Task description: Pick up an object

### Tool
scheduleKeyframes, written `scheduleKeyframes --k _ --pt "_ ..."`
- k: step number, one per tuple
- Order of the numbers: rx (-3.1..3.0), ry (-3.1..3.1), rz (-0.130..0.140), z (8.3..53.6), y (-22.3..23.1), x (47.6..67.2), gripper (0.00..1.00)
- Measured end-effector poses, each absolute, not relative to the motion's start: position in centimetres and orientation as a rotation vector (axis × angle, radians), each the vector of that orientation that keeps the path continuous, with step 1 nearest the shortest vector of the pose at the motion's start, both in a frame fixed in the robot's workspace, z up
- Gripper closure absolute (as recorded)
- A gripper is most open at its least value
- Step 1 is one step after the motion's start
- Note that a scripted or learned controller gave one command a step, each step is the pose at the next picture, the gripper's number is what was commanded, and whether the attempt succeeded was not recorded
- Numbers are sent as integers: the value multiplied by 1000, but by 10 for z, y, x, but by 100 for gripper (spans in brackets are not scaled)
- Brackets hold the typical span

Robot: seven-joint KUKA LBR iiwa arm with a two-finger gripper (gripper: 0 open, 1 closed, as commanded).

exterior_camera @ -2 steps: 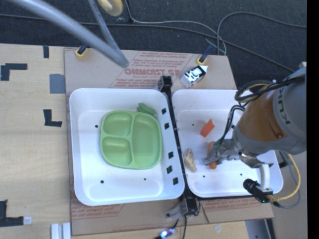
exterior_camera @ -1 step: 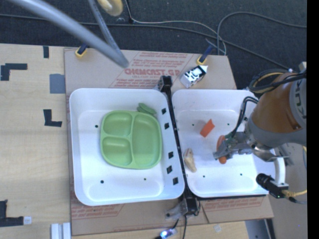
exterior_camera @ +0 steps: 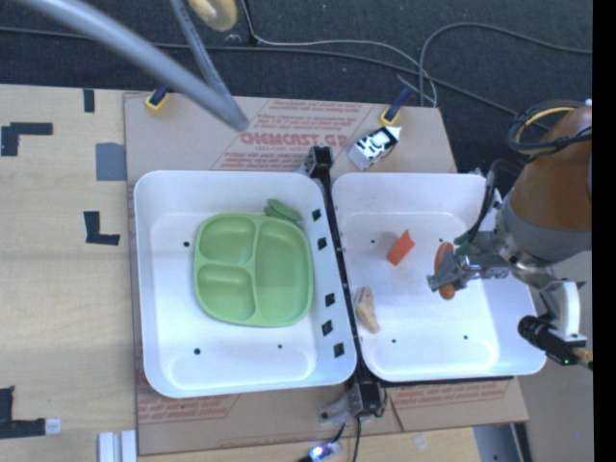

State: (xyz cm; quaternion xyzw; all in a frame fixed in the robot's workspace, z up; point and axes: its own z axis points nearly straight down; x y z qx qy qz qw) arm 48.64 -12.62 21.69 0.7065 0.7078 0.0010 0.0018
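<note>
Right bin, gripper low over its floor. A small red-orange piece sits at the fingertips; it looks pinched between narrowed fingers, though I cannot be sure at this slant. An orange block lies just to the left, a pale scrap near the divider. I would lift straight and slowly, keeping clear of the bin wall.

A single fixed camera sits high above the bench, looking down at a slant; both white bins lie side by side near mid-frame, seen whole; the arm enters from the right edge; dark floor crosses the top.
</note>
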Motion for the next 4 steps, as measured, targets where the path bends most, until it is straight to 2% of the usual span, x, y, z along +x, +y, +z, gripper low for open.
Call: scheduleKeyframes --k 1,3,4 --pt "2220 2223 0 223 -126 487 100" --pt "2215 2231 1 240 -20 485 100" --pt "2214 2232 -1 241 34 491 100"
